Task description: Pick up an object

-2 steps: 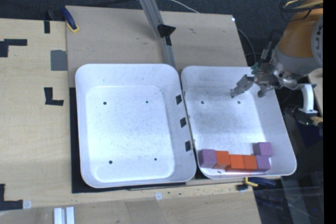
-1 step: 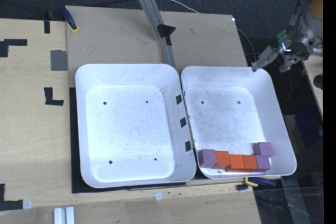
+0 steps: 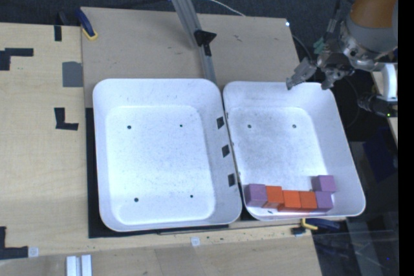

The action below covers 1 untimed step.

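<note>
The gripper (image 3: 310,76) hangs above the far right corner of the right bin (image 3: 343,139), with its two fingers spread apart and nothing between them. The objects, a row of purple and orange blocks (image 3: 291,196), lie together at the near edge of that same bin, well apart from the gripper. The left bin (image 3: 103,139) stands just beside it on the bench (image 3: 142,42).

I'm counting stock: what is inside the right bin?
In the right bin, purple blocks and orange blocks are bunched along its near wall. Anything beneath them is covered.
</note>
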Motion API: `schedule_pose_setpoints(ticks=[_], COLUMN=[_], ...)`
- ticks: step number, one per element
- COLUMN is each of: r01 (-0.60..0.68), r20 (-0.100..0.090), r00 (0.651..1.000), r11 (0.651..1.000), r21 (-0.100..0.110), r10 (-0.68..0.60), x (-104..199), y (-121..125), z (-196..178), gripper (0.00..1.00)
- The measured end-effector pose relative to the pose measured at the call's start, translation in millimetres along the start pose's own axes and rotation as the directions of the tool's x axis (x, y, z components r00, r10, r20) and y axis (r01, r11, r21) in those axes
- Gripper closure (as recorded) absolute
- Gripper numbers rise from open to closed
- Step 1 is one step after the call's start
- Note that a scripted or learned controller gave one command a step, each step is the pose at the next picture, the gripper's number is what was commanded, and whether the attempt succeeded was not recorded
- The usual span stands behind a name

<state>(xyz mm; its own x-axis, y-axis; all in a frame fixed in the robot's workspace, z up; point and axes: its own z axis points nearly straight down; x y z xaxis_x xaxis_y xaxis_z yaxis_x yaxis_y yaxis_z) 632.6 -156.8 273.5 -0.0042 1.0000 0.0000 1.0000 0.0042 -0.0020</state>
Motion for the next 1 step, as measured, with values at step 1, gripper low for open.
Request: schedule_pose_setpoints(ticks=[1], r01=[-0.003], r20=[-0.001], r00=[1.0], r11=[1.0], r21=[0.008], r10=[0.003], x=[22.7], y=[9.4], z=[132.6], gripper=[0.0])
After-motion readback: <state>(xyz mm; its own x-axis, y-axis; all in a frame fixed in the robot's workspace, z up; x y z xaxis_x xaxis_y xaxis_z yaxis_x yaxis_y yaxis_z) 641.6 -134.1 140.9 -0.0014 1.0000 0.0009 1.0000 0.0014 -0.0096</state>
